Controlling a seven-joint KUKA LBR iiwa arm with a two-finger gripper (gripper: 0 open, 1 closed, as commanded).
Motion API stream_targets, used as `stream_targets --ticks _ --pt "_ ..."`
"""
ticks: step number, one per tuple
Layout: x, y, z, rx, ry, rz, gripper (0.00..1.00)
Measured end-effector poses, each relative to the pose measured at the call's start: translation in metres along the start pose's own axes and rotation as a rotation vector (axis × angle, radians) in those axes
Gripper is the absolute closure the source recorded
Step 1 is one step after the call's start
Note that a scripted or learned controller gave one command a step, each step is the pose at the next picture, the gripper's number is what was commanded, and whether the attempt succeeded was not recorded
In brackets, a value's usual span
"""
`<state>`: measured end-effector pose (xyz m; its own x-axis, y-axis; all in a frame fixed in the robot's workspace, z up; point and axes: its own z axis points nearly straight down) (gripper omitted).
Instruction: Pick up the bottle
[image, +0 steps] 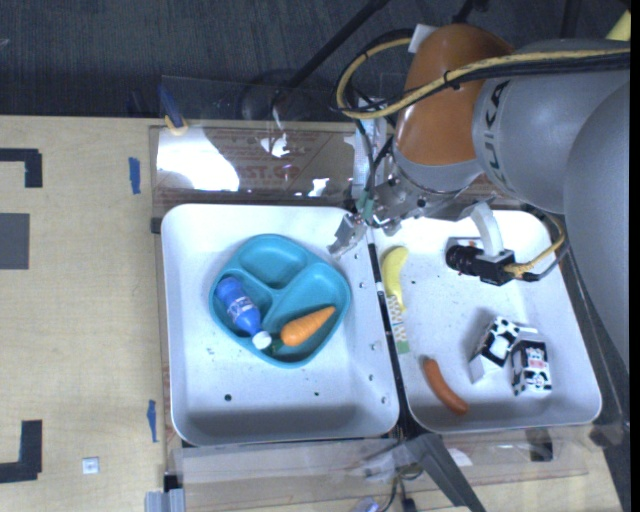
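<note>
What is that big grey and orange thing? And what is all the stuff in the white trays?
That big thing is a robot arm. It reaches in from the right side of the picture. At its tip is a gripper, a bit like a hand with two fingers, and it hangs over the wall between the two trays.

The picture comes from one camera fixed above the bench, looking down at a slant.

In the left bin sits a blue plate with compartments. A small blue bottle with a white cap lies in one compartment and a carrot in another. In the right bin are a banana, a sausage and a black-and-white cow toy.

The robot's job is to pick up the bottle, which is not picked up yet.
</note>
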<state>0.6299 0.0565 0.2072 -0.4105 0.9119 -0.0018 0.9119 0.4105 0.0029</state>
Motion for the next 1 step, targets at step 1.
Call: stream_targets --ticks 1 --pt "-0.0315 0.021 -0.1948 0.001 -0.001 0.327 0.0"
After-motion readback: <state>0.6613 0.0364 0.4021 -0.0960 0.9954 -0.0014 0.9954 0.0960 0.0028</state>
